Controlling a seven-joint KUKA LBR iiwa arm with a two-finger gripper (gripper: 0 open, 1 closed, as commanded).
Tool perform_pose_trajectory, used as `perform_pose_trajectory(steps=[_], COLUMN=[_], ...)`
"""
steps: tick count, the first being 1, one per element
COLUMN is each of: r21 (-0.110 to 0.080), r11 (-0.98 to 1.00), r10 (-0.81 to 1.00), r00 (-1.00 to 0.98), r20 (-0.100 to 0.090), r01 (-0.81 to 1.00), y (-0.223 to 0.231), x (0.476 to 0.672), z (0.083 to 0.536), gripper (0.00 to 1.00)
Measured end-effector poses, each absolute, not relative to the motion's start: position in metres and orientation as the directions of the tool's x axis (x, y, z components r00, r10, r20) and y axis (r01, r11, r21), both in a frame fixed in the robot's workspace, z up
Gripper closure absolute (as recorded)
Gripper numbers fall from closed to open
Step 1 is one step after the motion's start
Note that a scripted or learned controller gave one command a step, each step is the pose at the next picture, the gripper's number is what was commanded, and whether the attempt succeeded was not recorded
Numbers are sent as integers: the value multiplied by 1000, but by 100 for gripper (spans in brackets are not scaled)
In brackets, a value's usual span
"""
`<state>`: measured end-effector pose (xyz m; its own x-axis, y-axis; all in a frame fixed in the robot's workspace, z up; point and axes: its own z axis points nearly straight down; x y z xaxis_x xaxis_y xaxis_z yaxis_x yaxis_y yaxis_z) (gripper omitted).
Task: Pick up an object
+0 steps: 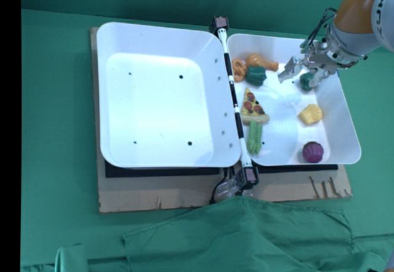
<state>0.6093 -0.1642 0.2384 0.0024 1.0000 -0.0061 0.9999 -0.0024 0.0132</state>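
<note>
- Toy foods lay gathered in the right bin (pixel 348 141): we counted a pretzel (pixel 239 69), a chicken drumstick (pixel 261 61), a green pepper (pixel 256 76), a pizza slice (pixel 252 108), a green pod (pixel 254 135), a yellow corn piece (pixel 311 114) and a purple piece (pixel 313 152).
- We judged the left bin (pixel 111 43) to be the drop side, since the arm (pixel 368 0) reached over the right one, where the pickable things were.
- Our pincer (pixel 300 74) hung low over the far right part of that bin, its fingers spread apart, one pale finger (pixel 287 71) out to the left.
- A small dark green object (pixel 306 82) sat just beside the fingers, partly hidden by them; we could not tell whether it was touched, and it was not shown clamped.
- We took that green object as the likely target, because the pincer was lined up over it and well apart from the corn piece and the purple piece.
- Both bins rested on a cardboard sheet (pixel 123 200) over the green tabletop (pixel 55 111), which probably kept them from sliding under the arm's push.
</note>
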Motion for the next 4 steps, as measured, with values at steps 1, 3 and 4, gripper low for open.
perform_pose_trajectory(steps=[1, 3, 4], r21=[14, 9, 17], r11=[-6, -3, -6], r10=[1000, 1000, 1000], r00=[6, 3, 6], r20=[-5, -2, -8], r01=[1000, 1000, 1000], y=[-164, -142, -189], x=[607, 586, 612], z=[250, 188, 285], gripper=[100, 100, 100])
